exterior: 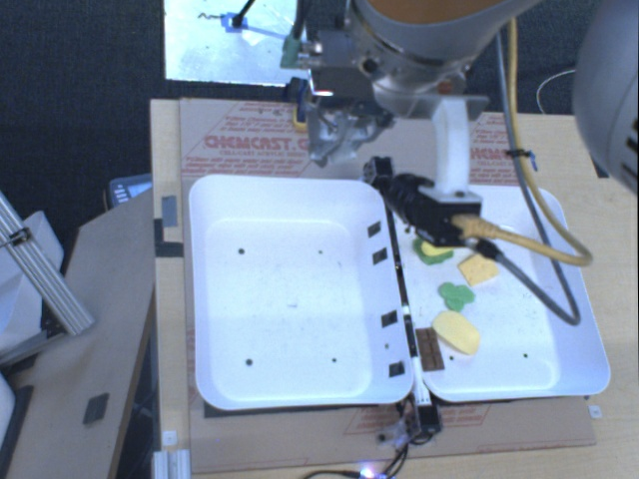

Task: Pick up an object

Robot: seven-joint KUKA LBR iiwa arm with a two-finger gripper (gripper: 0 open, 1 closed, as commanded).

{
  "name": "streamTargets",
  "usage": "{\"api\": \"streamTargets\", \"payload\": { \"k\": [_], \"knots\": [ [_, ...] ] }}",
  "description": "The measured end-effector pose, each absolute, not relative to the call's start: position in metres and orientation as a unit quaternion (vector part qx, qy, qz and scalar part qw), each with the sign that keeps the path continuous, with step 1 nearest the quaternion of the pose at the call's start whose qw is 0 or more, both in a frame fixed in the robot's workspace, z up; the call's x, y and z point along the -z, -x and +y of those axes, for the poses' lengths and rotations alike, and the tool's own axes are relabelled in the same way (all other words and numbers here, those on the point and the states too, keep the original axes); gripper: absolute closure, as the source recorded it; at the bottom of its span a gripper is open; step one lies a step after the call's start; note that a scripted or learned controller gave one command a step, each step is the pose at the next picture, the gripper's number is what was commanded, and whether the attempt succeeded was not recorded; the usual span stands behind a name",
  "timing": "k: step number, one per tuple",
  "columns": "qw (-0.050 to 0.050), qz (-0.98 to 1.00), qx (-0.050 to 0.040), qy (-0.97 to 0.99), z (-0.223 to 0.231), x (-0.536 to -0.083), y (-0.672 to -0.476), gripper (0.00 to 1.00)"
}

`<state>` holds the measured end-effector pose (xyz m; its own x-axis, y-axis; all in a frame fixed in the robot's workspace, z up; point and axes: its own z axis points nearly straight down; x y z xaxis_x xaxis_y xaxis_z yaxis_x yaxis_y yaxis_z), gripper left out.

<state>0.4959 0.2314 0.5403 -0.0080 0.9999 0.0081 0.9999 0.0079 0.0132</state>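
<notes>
Several small objects lie in the right bin (559, 367): a green and yellow piece (434, 252), a yellow block (478, 269), a green lumpy piece (456, 293), a yellow oval piece (457, 332) and a brown flat piece (428, 348) by the bin's left wall. My gripper (337, 140) hangs high over the back edge of the bench, behind the seam between the two bins and well apart from the objects. Part of the green and yellow piece is hidden by a black fitting (424, 211) on the arm.
The left bin (290, 287) sits beside the right one, joined by black clips (389, 319) along the shared wall. A yellow cable (529, 242) and a grey cable (544, 292) loop over the right bin. Printed cardboard (250, 143) lies under both bins.
</notes>
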Motion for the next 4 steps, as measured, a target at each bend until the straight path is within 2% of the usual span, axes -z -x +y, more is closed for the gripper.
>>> {"api": "streamTargets", "payload": {
  "k": [1,2,3,4],
  "knots": [
    [-0.003,0.708,0.0072,-0.707,0.234,-0.372,-0.485,1.00],
    [0.001,0.709,-0.0044,-0.706,0.234,-0.448,-0.487,1.00],
    [-0.001,0.707,0.0035,-0.707,0.234,-0.343,-0.486,1.00],
    [0.003,0.709,-0.0101,-0.705,0.234,-0.512,-0.487,1.00]
  ]
}}
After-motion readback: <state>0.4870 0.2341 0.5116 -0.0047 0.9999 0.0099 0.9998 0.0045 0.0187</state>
